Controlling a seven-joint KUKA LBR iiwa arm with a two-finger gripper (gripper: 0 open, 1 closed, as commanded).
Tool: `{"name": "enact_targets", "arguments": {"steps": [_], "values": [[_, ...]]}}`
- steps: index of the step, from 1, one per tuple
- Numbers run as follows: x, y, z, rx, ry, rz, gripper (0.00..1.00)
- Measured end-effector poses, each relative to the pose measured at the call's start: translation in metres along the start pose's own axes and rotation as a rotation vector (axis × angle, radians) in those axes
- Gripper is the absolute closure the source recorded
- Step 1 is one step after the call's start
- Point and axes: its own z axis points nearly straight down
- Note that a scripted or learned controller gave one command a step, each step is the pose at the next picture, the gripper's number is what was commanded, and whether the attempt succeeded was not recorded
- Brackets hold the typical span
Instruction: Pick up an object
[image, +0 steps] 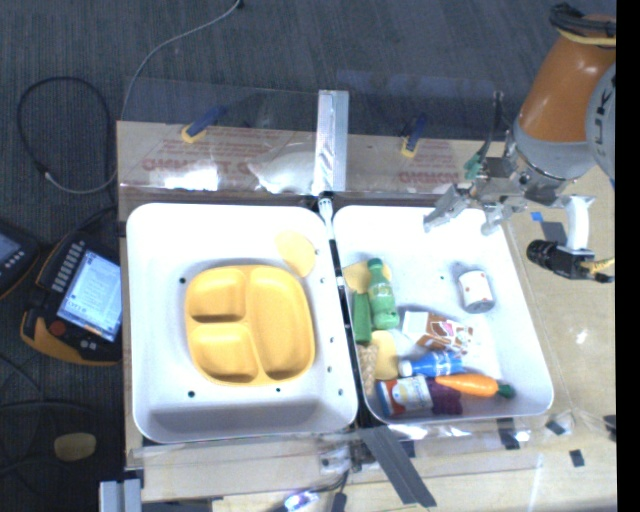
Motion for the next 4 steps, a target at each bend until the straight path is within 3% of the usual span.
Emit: {"name": "enact_targets", "arguments": {"steps": [1, 2, 3, 4], "values": [[-0.077, -0.006, 0.152, 0.002, 0.006, -0.091, 0.00], [-0.074, -0.047, 0.163, -0.030, 0.002, -0.083, 0.00], [-0.070, -0.091, 0.163, -0.029, -0.001, -0.075, 0.00], [-0.072, -0.090, 0.157, -0.027, -0.002, -0.072, 1.00]]}}
